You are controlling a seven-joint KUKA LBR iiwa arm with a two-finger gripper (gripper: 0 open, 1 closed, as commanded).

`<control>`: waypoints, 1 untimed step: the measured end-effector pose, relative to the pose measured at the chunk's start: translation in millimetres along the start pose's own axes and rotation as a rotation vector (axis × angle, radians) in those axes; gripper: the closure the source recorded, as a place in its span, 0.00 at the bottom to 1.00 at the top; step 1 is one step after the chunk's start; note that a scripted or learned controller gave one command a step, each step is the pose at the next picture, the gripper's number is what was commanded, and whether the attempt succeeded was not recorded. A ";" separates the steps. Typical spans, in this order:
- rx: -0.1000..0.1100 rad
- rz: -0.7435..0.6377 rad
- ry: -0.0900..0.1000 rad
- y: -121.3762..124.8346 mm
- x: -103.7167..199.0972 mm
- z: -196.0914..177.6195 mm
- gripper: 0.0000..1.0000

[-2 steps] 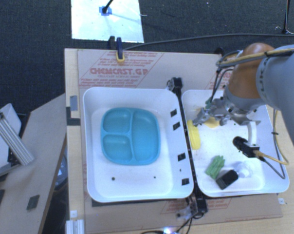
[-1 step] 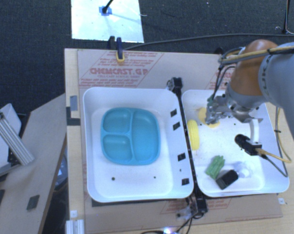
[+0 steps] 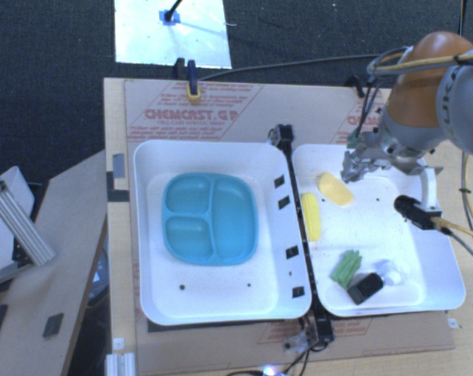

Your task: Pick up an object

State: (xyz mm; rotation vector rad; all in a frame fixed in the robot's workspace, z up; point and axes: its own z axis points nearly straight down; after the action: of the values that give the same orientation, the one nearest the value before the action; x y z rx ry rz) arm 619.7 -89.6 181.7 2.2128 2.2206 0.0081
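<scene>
Yellow lump (image 3: 335, 189) sits in your right bin (image 3: 448, 284), just below the hand (image 3: 354, 171). It looks soft, light and smooth, so take it across its short middle. Hand's spread, you can't tell from here.

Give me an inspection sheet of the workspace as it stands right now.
Surface: two white bins, left bin and right bin, side by side on the bench.
Job's things: in right bin, yellow lump, yellow bar, green piece, black block, clear piece.
Clutter: blue tray in left bin.
Gripper: gripper above right bin's far end, near yellow lump.
Cables: cable across the bench's far edge.
Surroundings: dark floor; clamp.
</scene>
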 end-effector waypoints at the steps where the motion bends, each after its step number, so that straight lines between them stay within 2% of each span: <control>1: -0.001 -0.001 0.000 4.9 -0.1 -65.4 1.00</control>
State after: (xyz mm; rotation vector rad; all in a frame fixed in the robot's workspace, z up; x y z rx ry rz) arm 624.1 -89.6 247.2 2.2111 2.2206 0.0092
